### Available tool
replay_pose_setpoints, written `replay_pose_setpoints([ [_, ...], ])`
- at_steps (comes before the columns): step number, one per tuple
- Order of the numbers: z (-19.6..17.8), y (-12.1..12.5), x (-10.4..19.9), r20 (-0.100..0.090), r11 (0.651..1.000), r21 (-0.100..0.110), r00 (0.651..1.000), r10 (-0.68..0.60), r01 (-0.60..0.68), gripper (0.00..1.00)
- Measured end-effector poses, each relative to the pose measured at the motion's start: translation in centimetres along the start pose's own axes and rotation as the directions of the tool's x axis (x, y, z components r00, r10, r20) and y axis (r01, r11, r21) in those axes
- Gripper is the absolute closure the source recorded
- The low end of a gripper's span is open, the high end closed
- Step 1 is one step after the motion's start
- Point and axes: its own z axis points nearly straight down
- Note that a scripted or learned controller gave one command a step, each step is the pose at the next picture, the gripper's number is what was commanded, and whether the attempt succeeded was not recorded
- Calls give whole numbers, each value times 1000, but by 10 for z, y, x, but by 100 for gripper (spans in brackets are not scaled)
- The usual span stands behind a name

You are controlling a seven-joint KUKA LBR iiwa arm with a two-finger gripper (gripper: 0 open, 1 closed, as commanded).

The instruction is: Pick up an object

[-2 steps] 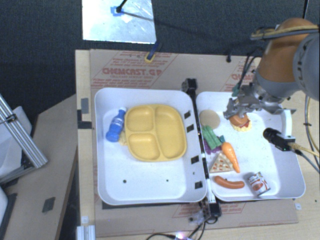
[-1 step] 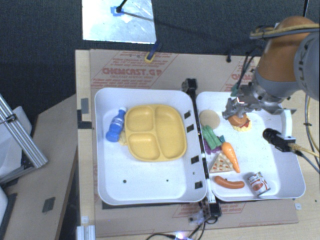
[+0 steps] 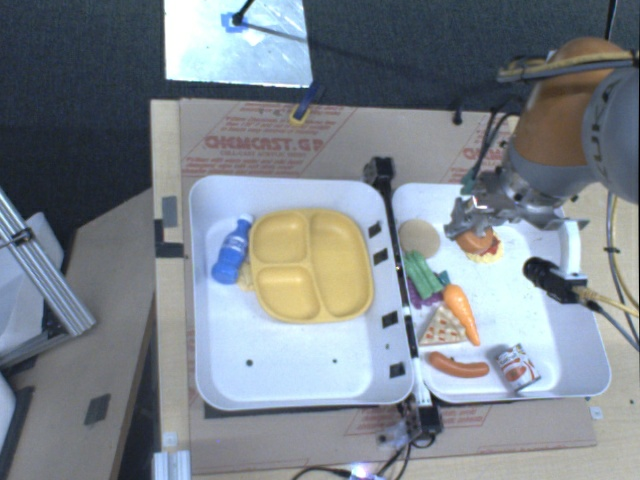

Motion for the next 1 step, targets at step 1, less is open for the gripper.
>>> replay_pose_setpoints([
  [1, -21, 4, 3, -1, 1000, -2, 1000, -3, 3, 100],
])
